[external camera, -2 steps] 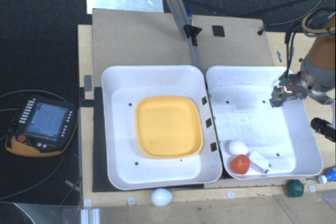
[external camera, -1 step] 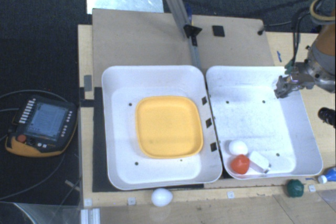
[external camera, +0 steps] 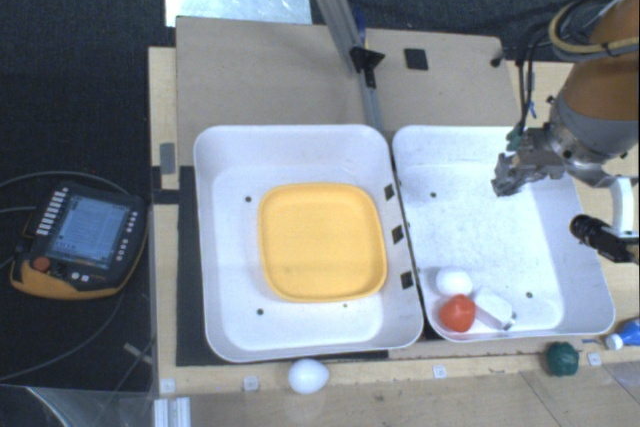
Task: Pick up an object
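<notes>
Yellow plate [external camera: 323, 242]; white bins [external camera: 215, 215]; red ball [external camera: 458, 314]; white egg [external camera: 309, 376]; green ball [external camera: 562, 358].

Bench [external camera: 270, 75] bears two white bins [external camera: 225, 245], egg [external camera: 308, 376]

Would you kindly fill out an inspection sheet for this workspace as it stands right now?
Surface: bench bears two shallow white bins side by side, left bin and right bin.
Job's things: red ball, white ball and a white block clustered at the right bin's near edge.
Clutter: yellow plate lies flat in the left bin; white egg-shaped object and dark green ball sit on the bench outside the bins.
Grippers: gripper hangs over the right bin's far part, apart from the cluster.
Cables: cables run along the arm; another leads from the pendant.
Surroundings: teach pendant on dark carpet, left of the bench.
</notes>
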Robot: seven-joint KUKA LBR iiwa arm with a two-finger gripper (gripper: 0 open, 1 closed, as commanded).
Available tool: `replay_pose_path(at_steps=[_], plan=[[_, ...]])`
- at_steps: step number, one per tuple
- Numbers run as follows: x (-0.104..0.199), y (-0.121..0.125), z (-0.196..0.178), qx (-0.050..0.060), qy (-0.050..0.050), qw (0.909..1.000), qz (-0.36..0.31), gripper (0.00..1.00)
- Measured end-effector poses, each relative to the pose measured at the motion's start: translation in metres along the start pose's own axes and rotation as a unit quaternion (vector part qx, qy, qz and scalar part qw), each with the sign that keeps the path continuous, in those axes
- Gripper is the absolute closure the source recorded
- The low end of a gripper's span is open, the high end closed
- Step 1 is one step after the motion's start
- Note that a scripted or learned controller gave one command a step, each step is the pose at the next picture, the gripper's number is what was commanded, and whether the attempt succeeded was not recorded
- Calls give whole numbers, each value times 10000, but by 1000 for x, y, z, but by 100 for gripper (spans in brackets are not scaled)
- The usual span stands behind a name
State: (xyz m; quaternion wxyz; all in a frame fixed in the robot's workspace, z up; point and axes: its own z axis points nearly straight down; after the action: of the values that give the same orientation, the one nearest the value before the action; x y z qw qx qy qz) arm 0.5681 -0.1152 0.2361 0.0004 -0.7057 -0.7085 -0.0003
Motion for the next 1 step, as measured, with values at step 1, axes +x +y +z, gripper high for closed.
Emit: replay_pose_path(at_steps=[1], plan=[[43,-7,-3,-3,0,10000,1,100]])
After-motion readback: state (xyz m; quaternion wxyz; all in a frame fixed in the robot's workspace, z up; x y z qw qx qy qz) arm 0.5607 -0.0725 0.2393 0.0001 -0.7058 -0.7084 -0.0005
